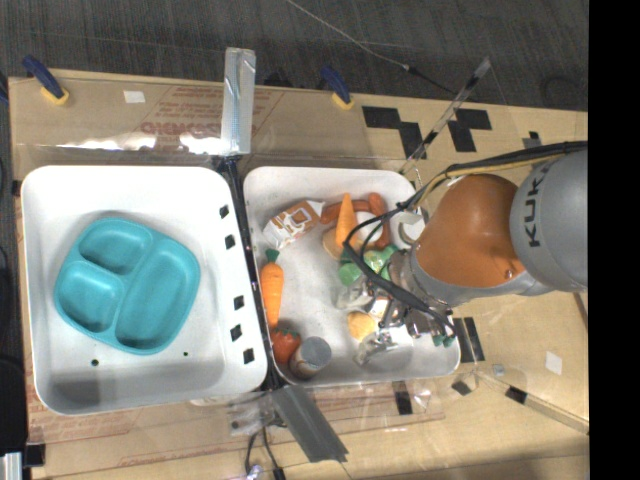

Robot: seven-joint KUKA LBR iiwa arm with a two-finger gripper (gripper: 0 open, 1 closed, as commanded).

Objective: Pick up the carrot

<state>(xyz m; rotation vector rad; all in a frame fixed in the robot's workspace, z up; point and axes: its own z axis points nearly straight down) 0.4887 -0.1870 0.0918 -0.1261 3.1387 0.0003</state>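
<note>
Lower right of frame, the gripper [385, 330] hovers, its finger state unclear; it should probably shift left, centring over the carrot [272, 290] lengthwise.

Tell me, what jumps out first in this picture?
The big grey arm with its orange band reaches in from the right over the right bin, which is crowded with toy food. A carrot lies by that bin's left wall. In the left bin sits a turquoise divided plate.
</note>
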